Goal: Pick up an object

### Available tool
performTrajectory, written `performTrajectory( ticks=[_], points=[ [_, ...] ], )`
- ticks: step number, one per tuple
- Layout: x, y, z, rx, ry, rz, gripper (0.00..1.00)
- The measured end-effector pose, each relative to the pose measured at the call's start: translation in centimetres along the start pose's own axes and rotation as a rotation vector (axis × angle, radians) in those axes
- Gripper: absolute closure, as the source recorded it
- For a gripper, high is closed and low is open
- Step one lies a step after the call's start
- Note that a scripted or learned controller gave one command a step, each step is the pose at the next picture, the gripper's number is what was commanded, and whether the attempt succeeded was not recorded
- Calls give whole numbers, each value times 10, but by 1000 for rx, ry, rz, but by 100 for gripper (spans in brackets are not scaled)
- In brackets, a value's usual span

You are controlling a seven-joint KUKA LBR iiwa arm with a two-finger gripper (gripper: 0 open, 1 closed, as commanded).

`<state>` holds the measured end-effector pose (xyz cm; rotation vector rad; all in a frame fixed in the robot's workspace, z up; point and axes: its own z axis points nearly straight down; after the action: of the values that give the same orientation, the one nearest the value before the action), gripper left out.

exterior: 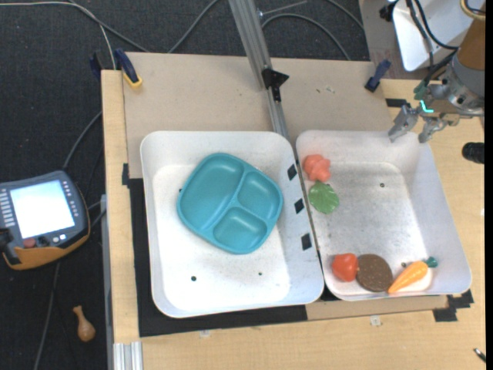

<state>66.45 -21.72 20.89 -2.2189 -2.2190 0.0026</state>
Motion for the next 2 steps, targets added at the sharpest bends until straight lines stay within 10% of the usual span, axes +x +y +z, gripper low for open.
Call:
performTrajectory(
  ticks=[2],
  points=[
    [11,0,48,1,1,-2,0]
  ],
)
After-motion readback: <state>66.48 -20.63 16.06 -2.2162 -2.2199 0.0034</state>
